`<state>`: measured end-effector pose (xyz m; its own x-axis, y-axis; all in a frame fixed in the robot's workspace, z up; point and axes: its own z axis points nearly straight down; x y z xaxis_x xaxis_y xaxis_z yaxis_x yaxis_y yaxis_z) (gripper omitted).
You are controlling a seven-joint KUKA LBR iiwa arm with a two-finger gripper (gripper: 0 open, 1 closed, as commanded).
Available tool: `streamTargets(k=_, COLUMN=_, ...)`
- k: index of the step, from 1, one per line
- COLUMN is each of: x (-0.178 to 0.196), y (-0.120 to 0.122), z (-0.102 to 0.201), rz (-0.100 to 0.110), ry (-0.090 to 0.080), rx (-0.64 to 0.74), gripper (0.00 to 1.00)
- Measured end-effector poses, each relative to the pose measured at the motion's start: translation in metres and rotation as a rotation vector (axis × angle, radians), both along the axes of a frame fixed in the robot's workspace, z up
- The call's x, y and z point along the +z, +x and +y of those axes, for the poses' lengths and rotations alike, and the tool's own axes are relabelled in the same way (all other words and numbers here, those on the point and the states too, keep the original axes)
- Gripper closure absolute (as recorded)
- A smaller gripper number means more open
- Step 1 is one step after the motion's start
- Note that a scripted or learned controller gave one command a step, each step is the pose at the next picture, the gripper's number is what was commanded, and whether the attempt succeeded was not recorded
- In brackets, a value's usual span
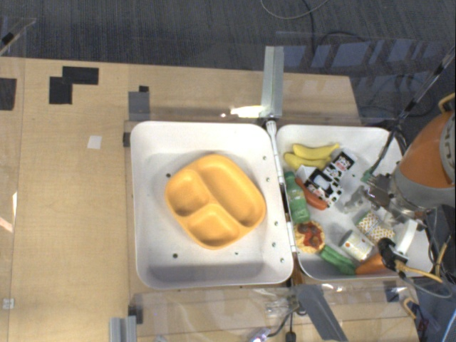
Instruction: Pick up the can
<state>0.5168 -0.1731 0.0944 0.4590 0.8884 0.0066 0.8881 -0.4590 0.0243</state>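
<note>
Two white bins sit side by side; in the right bin [377, 137] I see the can [356, 246], a small pale cylinder lying on its side near the front edge. My arm [427, 166] leans over the right rim, gripper [372, 191] low among clutter. Its opening I cannot tell. No label reads clearly.

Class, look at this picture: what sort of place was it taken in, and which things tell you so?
Probably a robotics lab test bench, not a kitchen. A robot arm reaches over two white bins, the banana and other food look like toys, and loose cables trail across the floor.
</note>
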Motion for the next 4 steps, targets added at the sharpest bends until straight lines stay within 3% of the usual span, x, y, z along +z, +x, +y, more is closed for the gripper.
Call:
streamTargets(k=1, x=0.000, y=-0.020, z=-0.020, rz=-0.003, ry=0.008, rx=-0.224, gripper=0.00)
streamTargets(k=2, x=0.007, y=-0.024, z=-0.026, rz=0.006, ry=0.013, rx=-0.570, gripper=0.00)
streamTargets(k=3, x=0.007, y=-0.024, z=-0.026, rz=0.006, ry=0.013, rx=-0.570, gripper=0.00)
streamTargets(k=4, x=0.045, y=0.033, z=0.000, rz=0.020, ry=0.011, rx=-0.473, gripper=0.00)
